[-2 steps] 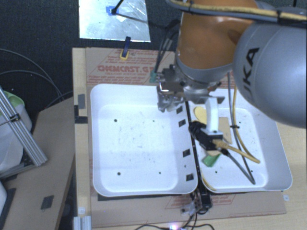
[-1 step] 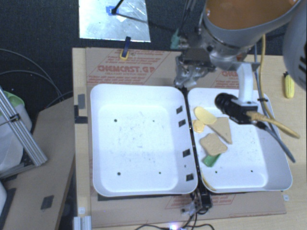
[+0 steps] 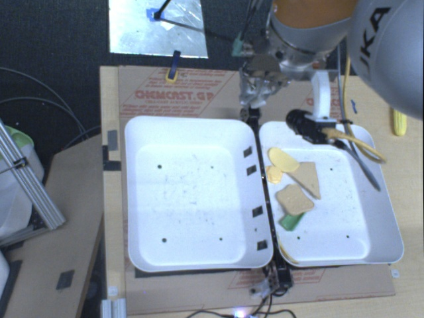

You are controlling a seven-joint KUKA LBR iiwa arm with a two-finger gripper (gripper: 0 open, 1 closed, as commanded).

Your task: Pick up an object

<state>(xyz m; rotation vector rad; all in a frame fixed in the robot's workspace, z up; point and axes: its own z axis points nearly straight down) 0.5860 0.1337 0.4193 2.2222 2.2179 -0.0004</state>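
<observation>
My gripper (image 3: 252, 105) hangs over the far rim where the two white bins meet, with nothing visibly in it. The right bin (image 3: 344, 244) holds a small pile toward its left side, in front of the gripper and slightly to its right. The pile has a yellow oval piece (image 3: 283, 159), a smaller yellow piece (image 3: 273, 174), a tan wedge (image 3: 307, 178), a tan square slab (image 3: 293, 199) and a green piece (image 3: 289, 221) partly tucked under the slab.
The left bin (image 3: 192, 197) sits beside the right one, with black clips along their shared wall (image 3: 257, 191). A thin grey rod or cable (image 3: 366, 166) crosses the right bin's far right corner. Behind the bins a shiny metal sheet (image 3: 158, 18) lies on the dark floor.
</observation>
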